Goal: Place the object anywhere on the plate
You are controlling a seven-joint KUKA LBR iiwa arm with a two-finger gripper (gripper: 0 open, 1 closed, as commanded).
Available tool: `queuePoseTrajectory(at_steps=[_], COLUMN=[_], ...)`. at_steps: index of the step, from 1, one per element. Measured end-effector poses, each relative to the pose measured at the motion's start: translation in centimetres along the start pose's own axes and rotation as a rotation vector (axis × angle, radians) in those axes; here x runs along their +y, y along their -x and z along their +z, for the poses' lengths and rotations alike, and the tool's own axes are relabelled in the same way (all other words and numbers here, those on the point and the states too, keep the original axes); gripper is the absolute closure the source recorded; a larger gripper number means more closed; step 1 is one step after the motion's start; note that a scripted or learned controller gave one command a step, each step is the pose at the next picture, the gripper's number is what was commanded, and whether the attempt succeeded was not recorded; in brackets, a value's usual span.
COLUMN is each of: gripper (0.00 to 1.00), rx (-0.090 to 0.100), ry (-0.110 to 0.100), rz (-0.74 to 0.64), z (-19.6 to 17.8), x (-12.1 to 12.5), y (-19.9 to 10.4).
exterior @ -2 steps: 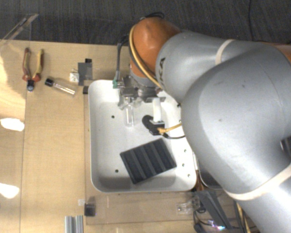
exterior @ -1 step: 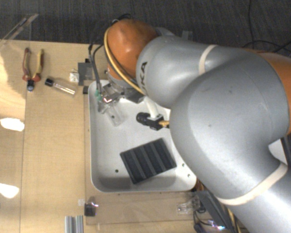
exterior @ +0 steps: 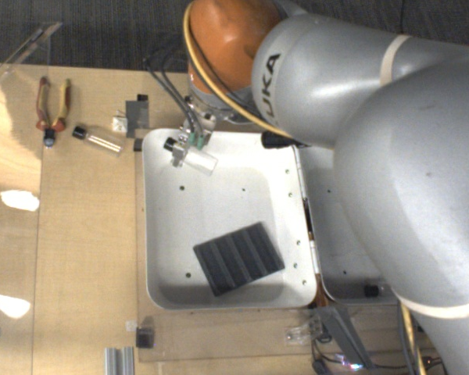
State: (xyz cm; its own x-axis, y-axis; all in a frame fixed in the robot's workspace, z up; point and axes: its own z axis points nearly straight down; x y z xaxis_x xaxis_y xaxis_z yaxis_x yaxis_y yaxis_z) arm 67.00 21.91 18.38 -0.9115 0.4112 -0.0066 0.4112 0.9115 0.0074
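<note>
A dark ribbed rectangular plate (exterior: 238, 258) lies flat and skewed in the front half of the left white bin (exterior: 160, 233). My gripper (exterior: 189, 148) hangs over that bin's far left corner, well behind the plate. A small pale, see-through piece (exterior: 201, 161) shows at its tip. Whether this piece is held or just lies under the gripper is unclear. The orange band (exterior: 227, 30) and the grey arm (exterior: 375, 131) cover the upper right of the view.
On the wooden bench left of the bin lie red-handled pliers (exterior: 52, 104) and a small clear tube (exterior: 98, 137). A dark bracket (exterior: 137, 114) stands at the bin's far corner. The arm hides most of the right bin (exterior: 340, 276).
</note>
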Motion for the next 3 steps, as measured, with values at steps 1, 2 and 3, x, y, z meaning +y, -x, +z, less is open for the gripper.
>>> queuePoseTrajectory(at_steps=[1,2,3], gripper=[1.0,1.0,1.0], rx=[-0.005,-0.001,0.004], ry=[0.007,0.001,-0.003], rz=[0.001,-0.08,0.027], z=[-1.3,-11.7,-3.0], x=[0.2,1.2,0.9], y=[0.1,-1.5,-1.8])
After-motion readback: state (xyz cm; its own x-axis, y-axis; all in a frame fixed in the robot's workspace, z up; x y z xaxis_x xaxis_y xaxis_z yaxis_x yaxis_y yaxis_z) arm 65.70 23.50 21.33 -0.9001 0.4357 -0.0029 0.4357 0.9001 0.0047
